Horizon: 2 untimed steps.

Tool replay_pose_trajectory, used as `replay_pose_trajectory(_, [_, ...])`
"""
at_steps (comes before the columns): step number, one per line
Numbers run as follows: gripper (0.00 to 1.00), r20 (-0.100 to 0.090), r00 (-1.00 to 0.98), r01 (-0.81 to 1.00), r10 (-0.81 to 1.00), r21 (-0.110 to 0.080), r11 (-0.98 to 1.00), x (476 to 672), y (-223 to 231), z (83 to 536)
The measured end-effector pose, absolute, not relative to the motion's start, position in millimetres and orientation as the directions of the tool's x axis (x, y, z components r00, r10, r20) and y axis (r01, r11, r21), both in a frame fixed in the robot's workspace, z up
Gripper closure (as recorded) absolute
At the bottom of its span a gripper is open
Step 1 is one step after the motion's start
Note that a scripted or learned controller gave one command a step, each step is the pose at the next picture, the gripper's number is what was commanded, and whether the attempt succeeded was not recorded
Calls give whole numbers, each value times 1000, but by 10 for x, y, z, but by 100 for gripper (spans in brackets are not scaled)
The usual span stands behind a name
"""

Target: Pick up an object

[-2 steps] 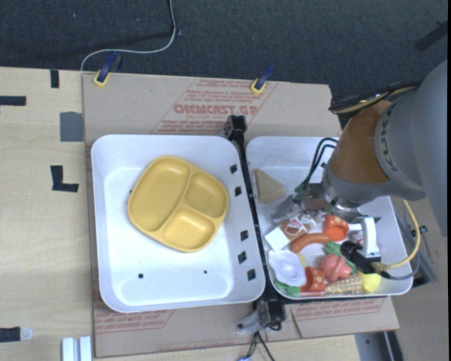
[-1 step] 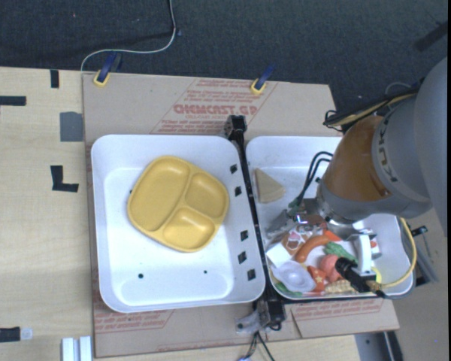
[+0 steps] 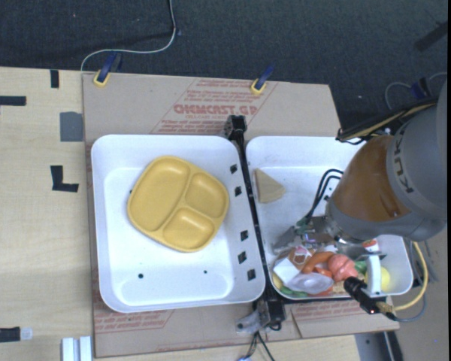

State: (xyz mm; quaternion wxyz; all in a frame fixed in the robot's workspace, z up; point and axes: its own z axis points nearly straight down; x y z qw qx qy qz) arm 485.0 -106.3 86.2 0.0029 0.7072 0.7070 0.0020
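Gripper [image 3: 304,235] low in right bin [image 3: 301,153], over a pile of small objects [image 3: 323,269] at its near end; grasp state indeterminate. Tan wedge [image 3: 268,186] apart, upper left. Yellow tray [image 3: 178,203] in left bin [image 3: 109,224].

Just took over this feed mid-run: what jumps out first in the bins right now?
The yellow divided plate stands out first, lying alone in the left bin. Next is the grey and orange arm, reaching into the right bin over a colourful heap of small objects at its near end. A tan wedge lies apart near the divider.
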Motion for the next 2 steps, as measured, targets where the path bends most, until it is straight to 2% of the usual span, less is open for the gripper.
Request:
replay_pose_trajectory(1, [100, -2, -1, 1000, 1000, 8, 1, 4865, -1059, 961])
replay_pose_trajectory(2, [100, 1, -10, 1000, 1000, 10, 10, 5393, -450, 1897])
